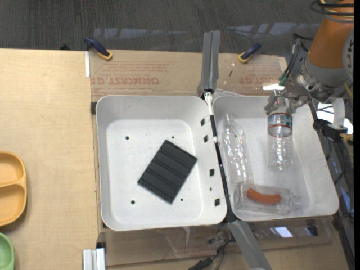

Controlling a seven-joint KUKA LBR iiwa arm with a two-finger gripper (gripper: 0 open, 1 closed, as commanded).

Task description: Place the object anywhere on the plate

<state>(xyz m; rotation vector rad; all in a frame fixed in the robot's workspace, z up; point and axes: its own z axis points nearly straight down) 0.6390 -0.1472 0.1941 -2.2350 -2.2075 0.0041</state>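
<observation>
At the upper right, the gripper [279,107] seems to hold a clear bottle [279,142] by its cap, above the right bin [323,204]. The grip is perhaps narrow, so the bottle may swing and slip out.

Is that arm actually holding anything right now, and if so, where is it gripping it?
Yes: the end effector grips the clear plastic bottle by its cap end, neck between the fingers.

You see the orange divided plate [10,188] and a green dish [4,254] cut off at the left edge, and the clear bottle's [279,140] cap hidden under the gripper [279,103].
</observation>
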